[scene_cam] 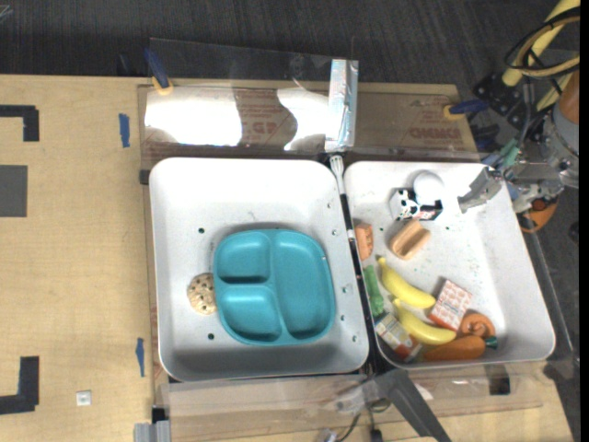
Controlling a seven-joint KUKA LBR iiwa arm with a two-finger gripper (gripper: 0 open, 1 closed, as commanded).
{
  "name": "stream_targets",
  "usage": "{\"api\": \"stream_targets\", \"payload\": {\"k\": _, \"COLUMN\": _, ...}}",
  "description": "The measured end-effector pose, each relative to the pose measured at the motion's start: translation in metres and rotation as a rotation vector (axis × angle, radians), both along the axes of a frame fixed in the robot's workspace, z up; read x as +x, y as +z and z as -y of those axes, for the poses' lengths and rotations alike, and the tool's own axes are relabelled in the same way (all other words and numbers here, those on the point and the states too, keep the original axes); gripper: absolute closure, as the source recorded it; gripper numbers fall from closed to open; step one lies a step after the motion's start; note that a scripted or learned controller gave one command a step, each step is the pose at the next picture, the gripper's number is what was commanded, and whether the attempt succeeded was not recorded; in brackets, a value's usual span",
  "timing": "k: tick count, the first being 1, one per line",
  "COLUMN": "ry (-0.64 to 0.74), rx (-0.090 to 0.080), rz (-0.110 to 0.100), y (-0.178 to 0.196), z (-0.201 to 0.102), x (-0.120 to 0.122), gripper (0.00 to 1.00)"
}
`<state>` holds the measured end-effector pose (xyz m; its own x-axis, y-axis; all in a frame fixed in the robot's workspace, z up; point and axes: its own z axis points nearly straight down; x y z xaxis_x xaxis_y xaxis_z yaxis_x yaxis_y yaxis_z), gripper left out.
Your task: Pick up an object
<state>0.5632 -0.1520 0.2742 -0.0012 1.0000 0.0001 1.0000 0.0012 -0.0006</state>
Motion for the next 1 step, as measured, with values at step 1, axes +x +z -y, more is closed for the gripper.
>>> {"api": "stream_targets", "payload": {"k": 1, "ry": 0.071, "rx": 0.003, "rz": -0.009, "y": -0.1475, "z": -0.0039, "x": -0.0868, "gripper": 0.00}}
